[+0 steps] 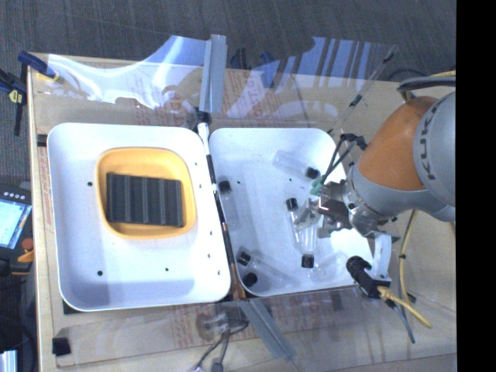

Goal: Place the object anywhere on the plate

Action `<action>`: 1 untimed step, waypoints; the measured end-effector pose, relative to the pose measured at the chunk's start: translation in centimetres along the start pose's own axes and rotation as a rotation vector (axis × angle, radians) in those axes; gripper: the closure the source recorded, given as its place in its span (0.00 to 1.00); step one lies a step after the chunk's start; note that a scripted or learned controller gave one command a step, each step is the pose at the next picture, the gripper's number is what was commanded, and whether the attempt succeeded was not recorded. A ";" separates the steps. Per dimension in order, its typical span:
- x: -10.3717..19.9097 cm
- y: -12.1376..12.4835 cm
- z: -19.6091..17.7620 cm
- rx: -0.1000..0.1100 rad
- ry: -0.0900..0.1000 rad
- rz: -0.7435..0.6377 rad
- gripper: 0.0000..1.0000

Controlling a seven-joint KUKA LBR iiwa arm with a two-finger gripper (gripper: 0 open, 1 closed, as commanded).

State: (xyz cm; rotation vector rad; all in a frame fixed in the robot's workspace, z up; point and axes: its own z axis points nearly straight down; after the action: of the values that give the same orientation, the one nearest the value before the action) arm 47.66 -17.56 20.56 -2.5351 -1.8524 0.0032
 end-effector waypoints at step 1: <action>5.7 3.0 -1.5 -0.001 0.001 -0.182 1.00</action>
State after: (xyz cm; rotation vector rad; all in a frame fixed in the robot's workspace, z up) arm 52.23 -13.04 22.08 -2.3563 -2.0748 0.0013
